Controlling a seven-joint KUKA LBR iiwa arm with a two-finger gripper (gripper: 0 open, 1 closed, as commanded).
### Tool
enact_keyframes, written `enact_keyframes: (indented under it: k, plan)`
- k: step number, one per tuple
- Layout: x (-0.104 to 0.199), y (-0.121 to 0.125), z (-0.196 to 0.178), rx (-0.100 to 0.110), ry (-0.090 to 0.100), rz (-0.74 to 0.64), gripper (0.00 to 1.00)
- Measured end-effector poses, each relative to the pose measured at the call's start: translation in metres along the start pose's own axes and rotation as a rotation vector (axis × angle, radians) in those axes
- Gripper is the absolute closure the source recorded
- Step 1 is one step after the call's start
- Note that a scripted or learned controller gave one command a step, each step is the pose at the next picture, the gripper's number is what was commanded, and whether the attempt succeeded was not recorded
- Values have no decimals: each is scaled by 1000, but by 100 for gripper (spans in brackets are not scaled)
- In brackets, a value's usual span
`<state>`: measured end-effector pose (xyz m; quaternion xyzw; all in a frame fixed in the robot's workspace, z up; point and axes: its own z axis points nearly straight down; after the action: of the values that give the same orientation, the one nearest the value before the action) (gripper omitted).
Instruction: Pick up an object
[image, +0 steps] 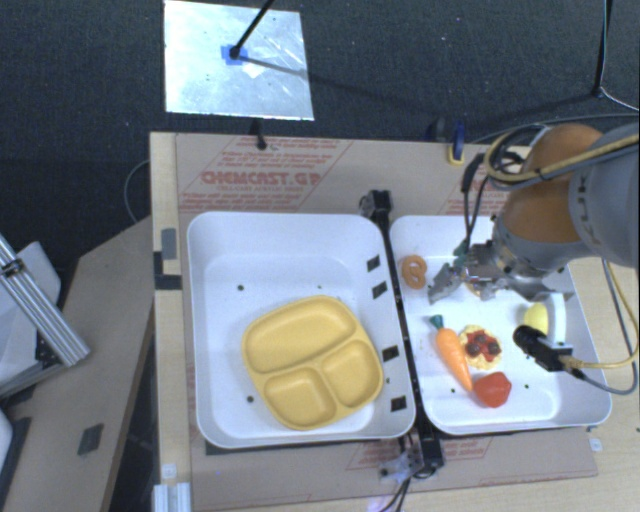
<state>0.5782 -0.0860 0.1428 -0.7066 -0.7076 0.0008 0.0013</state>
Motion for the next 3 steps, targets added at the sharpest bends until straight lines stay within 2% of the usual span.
enact_keyframes:
  k: [1, 2, 3]
  plan:
    - [0, 0, 52, -1, 0, 0, 0]
    - [0, 1, 39, -5, -1, 1, 100]
    - [0, -3, -5, -7, -1, 1, 100]
